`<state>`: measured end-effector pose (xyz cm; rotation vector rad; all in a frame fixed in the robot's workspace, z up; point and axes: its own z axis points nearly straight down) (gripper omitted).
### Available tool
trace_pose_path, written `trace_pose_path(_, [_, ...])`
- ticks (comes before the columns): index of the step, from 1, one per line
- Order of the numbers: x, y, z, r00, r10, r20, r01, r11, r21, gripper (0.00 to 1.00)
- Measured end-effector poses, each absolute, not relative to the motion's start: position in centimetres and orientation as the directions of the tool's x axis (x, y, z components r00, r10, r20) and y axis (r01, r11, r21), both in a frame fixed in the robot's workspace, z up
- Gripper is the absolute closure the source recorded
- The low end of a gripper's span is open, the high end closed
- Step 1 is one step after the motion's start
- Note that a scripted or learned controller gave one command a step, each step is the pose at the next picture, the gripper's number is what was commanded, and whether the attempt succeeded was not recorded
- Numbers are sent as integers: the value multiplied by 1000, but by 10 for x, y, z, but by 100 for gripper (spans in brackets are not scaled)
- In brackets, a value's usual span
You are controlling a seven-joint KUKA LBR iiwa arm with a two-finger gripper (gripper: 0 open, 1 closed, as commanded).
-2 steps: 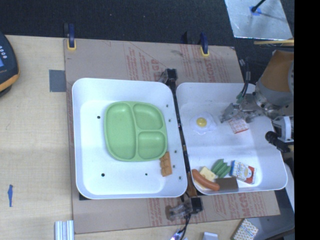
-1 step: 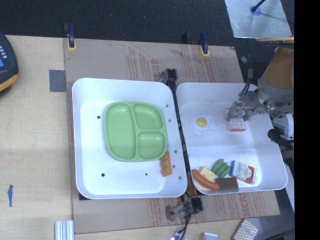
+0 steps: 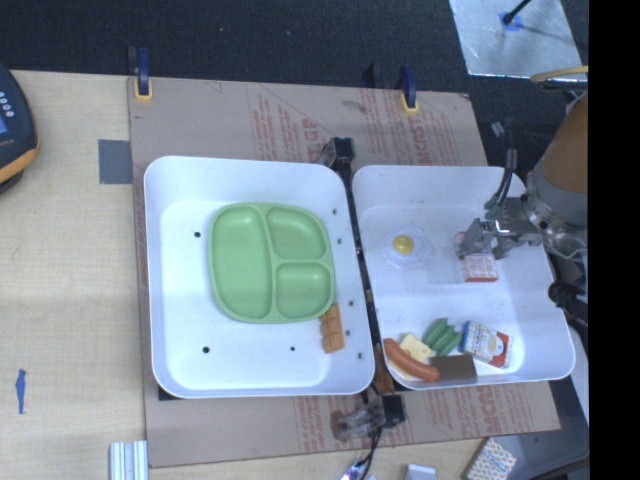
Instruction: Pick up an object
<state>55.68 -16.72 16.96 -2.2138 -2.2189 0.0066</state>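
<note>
My gripper hangs low over the right side of the right bin. A small red and white packet lies just below it, touching or nearly touching the tip; I see nothing held. To the gripper's left sits a small yellow round piece. Along the bin's front lie a toy hot dog, green vegetable pieces, a dark flat piece and a red, white and blue packet.
The left bin holds a green divided plate and a brown cracker-like piece near its front right corner. The arm comes in over the right bin's right wall. Clamps and a cardboard sheet surround the bins.
</note>
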Motion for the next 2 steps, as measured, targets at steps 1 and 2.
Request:
trace_pose_path(1, [613,-101,248,-12,1000,0,1000,12,8,100])
trace_pose_path(2, [586,-55,213,-8,1000,1,1000,8,-8,100])
